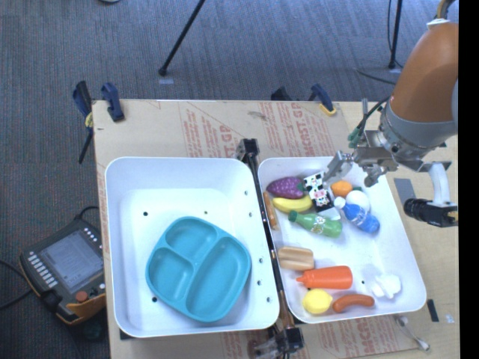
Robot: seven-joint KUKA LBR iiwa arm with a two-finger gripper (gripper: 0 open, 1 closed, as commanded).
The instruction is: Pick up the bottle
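Note:
The right bin (408,256) holds two lying bottles. A green bottle (318,224) rests near the middle, beside a blue bottle (362,215) with a white cap. An orange squeeze bottle (326,277) lies closer to the front. My gripper (351,176) hangs over the bin's back right part, just above and behind the blue bottle. Its fingers are spread open with nothing between them. The orange-banded wrist (426,73) rises to the right.
Packed around the bottles are a purple eggplant (286,186), a banana (292,204), a cow-print carton (318,191), an orange (341,188), a hot dog bun (296,257), a lemon (317,301) and a sausage (353,302). The left bin (127,200) holds a blue divided plate (198,268).

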